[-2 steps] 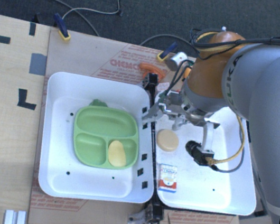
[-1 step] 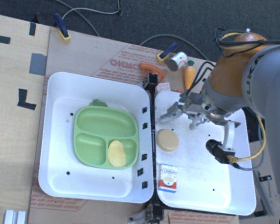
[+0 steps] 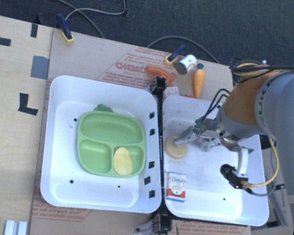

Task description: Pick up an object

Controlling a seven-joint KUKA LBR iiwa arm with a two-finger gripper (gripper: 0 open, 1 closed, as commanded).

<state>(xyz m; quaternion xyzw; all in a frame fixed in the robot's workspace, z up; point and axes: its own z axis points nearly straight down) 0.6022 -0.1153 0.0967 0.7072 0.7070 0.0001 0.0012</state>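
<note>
The small carton (image 3: 176,185) with a red and white label lay closest to the camera, flat on the floor of the right bin (image 3: 242,215) near its front left corner, well apart from the arm and out of the way of the work going on behind it. Just behind it, along the left wall of that bin, sat the round tan disc (image 3: 176,148), the likeliest thing to be picked, since the gripper (image 3: 183,140) had its tip right at the disc's upper edge. The arm (image 3: 250,104) leaned in from the right rim at a slant, which suits a reach to an object tucked against the dividing wall. Whether the claw was spread or closed could not be told from this angle, and nothing clearly showed between it, so no hold should be assumed.

In the left bin (image 3: 55,126) a green divided plate (image 3: 112,130) rested near the centre, with a yellow piece (image 3: 123,161) in its front right compartment. Beyond the bins' back edge, on the cardboard, a toy carrot (image 3: 198,81) and a small white bottle (image 3: 187,64) lay outside the working area, probably spare items.
</note>
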